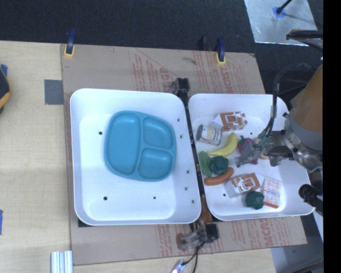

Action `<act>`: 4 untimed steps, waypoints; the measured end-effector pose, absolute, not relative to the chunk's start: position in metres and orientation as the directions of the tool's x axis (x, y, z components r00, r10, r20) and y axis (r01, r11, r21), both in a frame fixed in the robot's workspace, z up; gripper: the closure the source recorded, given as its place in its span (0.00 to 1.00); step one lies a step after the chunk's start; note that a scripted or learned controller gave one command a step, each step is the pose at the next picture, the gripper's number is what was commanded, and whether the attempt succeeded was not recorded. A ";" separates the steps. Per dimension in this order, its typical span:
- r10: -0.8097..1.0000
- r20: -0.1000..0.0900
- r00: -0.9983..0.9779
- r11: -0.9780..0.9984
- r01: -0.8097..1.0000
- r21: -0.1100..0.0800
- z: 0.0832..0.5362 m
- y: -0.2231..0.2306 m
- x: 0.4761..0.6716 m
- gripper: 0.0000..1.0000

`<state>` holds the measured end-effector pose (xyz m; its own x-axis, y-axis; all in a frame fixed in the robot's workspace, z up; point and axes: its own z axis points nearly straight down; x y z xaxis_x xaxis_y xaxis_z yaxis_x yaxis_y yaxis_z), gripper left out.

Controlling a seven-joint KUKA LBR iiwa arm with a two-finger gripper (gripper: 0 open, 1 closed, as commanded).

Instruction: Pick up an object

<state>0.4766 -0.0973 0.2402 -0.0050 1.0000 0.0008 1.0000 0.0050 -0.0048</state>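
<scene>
Progress is judged slight — nothing is seen lifted. Toys lie in the right bin [307, 209]: banana [226, 147], sausage [217, 178], cartons. The gripper [256, 149] is set low among them at right of centre — its state cannot be told.

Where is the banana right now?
The banana lies in the right bin, near its middle-left, just below a small can and above the hot dog.
</scene>
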 end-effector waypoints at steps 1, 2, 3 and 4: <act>1.000 0.000 -0.004 0.004 1.000 -0.005 0.174 -0.139 0.511 0.00; 1.000 -0.001 -0.005 0.005 1.000 -0.005 0.092 -0.132 0.567 0.00; 1.000 -0.001 -0.005 0.005 1.000 -0.007 0.092 -0.106 0.612 0.00; 1.000 -0.001 -0.006 0.006 1.000 -0.012 0.101 -0.108 0.612 1.00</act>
